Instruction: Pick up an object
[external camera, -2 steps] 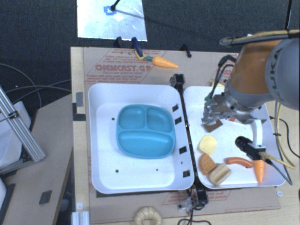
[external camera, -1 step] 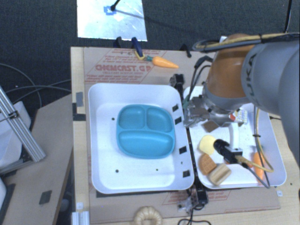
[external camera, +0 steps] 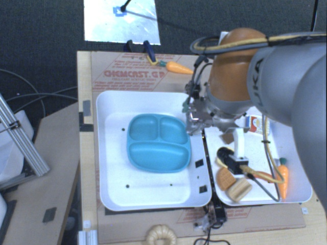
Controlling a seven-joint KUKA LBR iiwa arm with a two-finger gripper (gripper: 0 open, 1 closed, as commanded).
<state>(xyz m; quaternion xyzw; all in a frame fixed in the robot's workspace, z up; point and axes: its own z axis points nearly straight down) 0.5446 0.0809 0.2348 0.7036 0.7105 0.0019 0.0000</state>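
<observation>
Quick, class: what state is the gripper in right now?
Gripper: cannot be told; it hangs at the seam between the two bins, beside the blue divided plate.

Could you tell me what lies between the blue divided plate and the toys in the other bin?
In the camera view, the two bins' adjoining white rims lie between the blue plate and the toys.

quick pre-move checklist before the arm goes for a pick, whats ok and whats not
1. Targets in reach: toys clustered in the right bin, including a carrot and a tan block: ok.
2. Blue divided plate flat in the left bin: ok.
3. Gripper position: at the divider between the bins, not over a toy: not ok.
4. Jaws state: cannot tell.
5. Second carrot outside the bins: not ok.
</observation>
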